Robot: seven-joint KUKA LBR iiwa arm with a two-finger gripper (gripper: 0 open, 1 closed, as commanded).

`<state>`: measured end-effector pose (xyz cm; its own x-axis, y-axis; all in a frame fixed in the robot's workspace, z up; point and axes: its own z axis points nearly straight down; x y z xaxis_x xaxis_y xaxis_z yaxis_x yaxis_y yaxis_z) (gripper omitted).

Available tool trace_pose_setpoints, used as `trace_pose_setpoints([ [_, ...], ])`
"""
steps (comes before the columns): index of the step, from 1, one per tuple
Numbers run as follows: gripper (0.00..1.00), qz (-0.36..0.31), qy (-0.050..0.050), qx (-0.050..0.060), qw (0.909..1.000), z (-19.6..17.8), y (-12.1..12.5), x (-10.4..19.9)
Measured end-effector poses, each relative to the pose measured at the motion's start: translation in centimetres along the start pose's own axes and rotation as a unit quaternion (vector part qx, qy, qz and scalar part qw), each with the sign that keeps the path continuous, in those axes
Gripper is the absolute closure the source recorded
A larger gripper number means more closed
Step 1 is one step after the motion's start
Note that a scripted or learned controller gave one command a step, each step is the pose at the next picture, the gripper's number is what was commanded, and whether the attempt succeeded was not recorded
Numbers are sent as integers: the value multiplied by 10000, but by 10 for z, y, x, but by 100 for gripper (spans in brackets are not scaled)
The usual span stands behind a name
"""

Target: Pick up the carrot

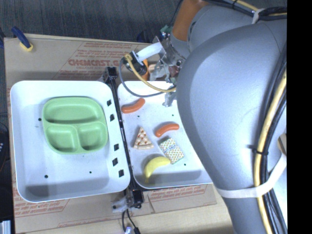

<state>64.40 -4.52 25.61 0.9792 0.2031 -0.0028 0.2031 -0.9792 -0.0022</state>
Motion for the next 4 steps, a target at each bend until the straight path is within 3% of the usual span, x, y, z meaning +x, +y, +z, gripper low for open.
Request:
trace_pose_setpoints([
  [1, 0, -476, -23, 16, 9989, 130, 49, -31],
  [2, 100, -522, -34, 41, 9986, 119, 46, -30],
  [3, 100, -935, 6, 7, 9956, 9, 16, 0],
  [4, 100, -694, -23, 18, 9976, 154, 33, -78],
])
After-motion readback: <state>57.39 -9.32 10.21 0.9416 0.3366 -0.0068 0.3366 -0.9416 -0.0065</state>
